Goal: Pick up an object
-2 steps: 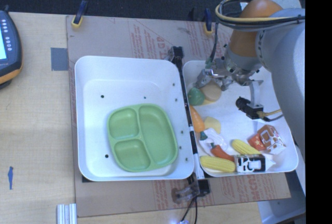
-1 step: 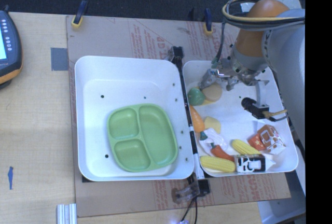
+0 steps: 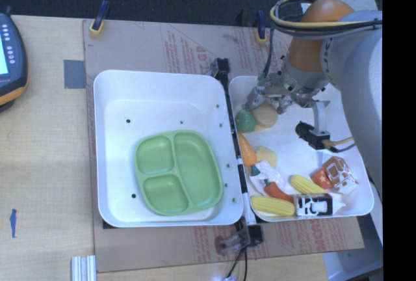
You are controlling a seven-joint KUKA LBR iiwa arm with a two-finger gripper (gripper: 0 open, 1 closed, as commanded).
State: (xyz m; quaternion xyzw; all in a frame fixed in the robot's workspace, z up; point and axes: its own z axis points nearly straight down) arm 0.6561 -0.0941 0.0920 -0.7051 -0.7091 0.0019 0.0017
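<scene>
The grey arm with its orange band (image 3: 318,13) reaches in from three o'clock and hangs over the far part of the right shallow white bin (image 3: 364,205). Its metal pincer (image 3: 268,99) sits low at that bin's eleven o'clock corner, right above a round green toy (image 3: 246,121) and a pale tan round piece (image 3: 266,117) that lie touching each other. Whether the pincer is wide or narrow cannot be told from this slanted view — and nothing can be seen between its tips.

More toy food lies in the same bin: an orange carrot-like piece (image 3: 246,149) along the nine o'clock wall, a pale yellow lump (image 3: 266,157) just beside it, a yellow corn cob (image 3: 272,206) at six o'clock, a second smaller corn cob (image 3: 305,184) near the middle, a black-and-white packet (image 3: 314,206) touching the first cob's end, and a red-and-white wrapper (image 3: 334,174) toward four o'clock.

The left white bin (image 3: 110,97) holds a light green divided plastic plate (image 3: 177,172) — three compartments, lying flat toward six o'clock. Both bins rest on a brown cardboard sheet (image 3: 162,45) on the wooden table (image 3: 39,156).
</scene>
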